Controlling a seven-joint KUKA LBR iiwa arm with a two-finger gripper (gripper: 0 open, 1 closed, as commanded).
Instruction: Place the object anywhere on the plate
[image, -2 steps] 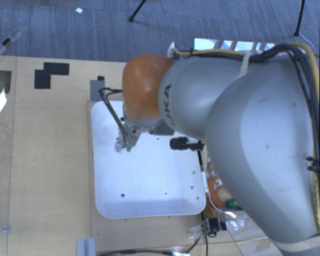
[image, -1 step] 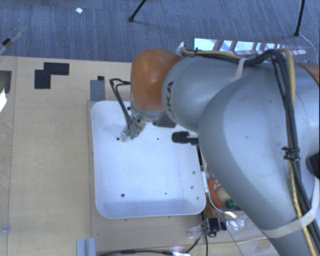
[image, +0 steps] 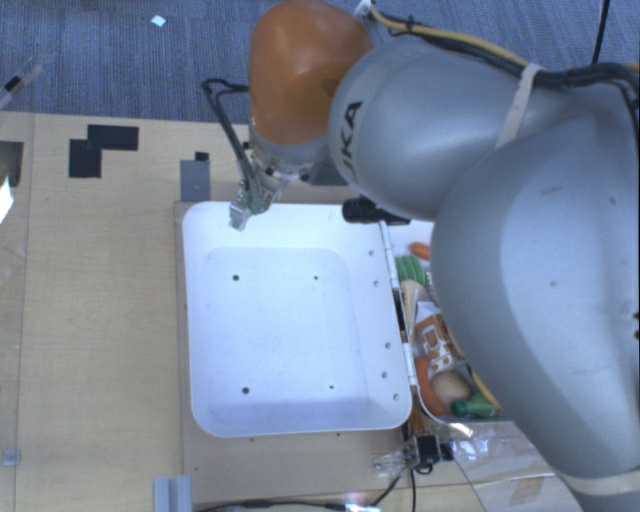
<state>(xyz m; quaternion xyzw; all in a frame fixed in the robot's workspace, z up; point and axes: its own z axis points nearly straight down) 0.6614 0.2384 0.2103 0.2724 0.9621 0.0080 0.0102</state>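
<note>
Pincer (image: 243, 212) hangs at about eleven o'clock of the left bin (image: 290, 420), over its far rim; whether its fingers are open or closed, I cannot tell, and I see nothing held. Grey arm (image: 480, 200) covers most of the right bin (image: 412, 330); there, at four o'clock, several food items (image: 452, 385) lie crowded together, partly hidden; which one is the object, I cannot tell.

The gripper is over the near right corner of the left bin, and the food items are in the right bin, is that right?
Not quite. The camera view shows the gripper over the far left corner of the left bin. The food items are indeed in the right bin.
</note>
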